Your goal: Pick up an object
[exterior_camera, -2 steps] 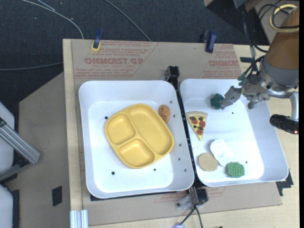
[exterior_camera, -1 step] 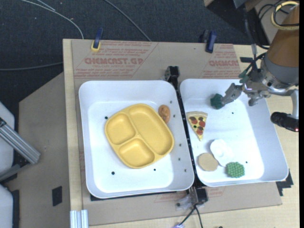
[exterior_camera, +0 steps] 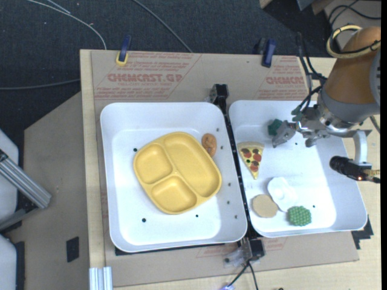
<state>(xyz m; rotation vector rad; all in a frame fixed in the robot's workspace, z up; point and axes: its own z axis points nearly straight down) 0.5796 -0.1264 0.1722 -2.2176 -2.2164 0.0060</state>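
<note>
Tray [exterior_camera: 176, 171] left bin [exterior_camera: 115, 180] — pizza slice [exterior_camera: 251, 158] right.

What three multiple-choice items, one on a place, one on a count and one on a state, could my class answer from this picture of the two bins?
1. Where does the pizza slice lie?
A. In the yellow tray
B. In the right bin, near its left wall
C. On the cardboard outside the bins

2. How many compartments does the yellow tray have?
A. Two
B. Three
C. Five

3. How does the tool stand?
A. Over the right bin, beside the small green object
B. Over the left bin, above the tray
C. Outside both bins

Key: 1 B, the slice lies by the divider inside the right bin. 2 B, three hollows show. 3 A, it hangs at that bin's upper part.
</note>
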